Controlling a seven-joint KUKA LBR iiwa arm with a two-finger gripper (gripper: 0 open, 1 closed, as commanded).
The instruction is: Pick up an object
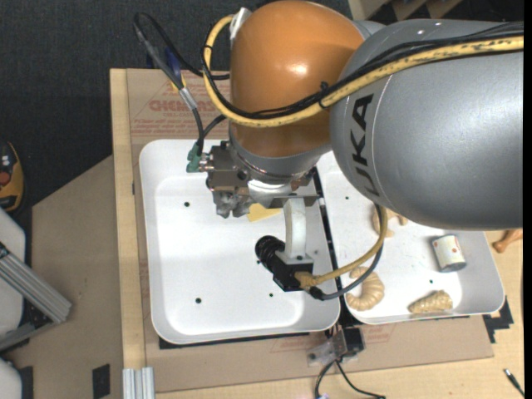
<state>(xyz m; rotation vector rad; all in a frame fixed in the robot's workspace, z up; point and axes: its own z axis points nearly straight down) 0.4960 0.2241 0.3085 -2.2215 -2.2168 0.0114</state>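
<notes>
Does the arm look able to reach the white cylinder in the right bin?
Probably yes: the white cylinder lies uncovered in the right bin, apart from the tan pieces, though the arm hangs over the left bin.

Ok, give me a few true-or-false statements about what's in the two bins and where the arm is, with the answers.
1. The arm is over the bin on the view's left. True.
2. The small white cylinder lies in that left-hand bin. False: it lies in the right-hand bin.
3. A curled beige piece and a lumpy beige piece lie near the right-hand bin's front edge. True.
4. Both bins are blue. False: both are white.
</notes>
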